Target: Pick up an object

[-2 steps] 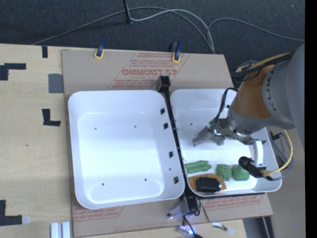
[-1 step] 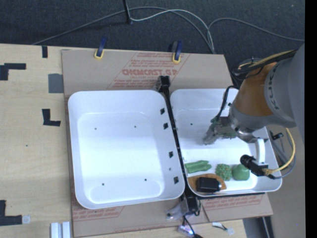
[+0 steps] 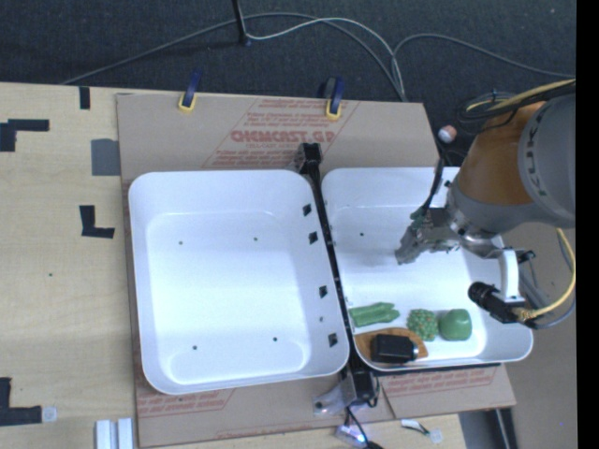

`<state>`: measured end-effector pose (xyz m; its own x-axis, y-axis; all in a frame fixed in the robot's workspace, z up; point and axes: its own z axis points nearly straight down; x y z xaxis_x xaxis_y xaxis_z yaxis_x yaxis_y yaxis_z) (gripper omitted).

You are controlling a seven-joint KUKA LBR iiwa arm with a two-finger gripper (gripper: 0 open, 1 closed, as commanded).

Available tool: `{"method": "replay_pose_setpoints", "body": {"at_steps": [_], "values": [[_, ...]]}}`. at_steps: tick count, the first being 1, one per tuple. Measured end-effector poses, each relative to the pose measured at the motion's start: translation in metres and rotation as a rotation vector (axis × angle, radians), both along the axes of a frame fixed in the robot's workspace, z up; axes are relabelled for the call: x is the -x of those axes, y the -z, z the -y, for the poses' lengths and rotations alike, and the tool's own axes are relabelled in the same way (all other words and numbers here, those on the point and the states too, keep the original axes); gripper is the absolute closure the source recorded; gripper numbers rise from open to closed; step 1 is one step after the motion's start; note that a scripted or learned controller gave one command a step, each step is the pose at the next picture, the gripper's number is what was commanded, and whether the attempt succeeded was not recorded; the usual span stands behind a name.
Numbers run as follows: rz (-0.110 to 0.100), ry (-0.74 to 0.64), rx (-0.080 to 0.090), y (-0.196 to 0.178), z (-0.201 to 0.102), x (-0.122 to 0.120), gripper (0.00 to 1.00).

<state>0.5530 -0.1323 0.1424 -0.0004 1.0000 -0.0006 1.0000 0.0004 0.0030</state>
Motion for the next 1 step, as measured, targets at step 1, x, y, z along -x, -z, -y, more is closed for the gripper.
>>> {"method": "replay_pose_setpoints", "body": {"at_steps": [1], "values": [[0.002,0.0,0.0,-0.0587,0.0058,0.0048,1.0]]}}
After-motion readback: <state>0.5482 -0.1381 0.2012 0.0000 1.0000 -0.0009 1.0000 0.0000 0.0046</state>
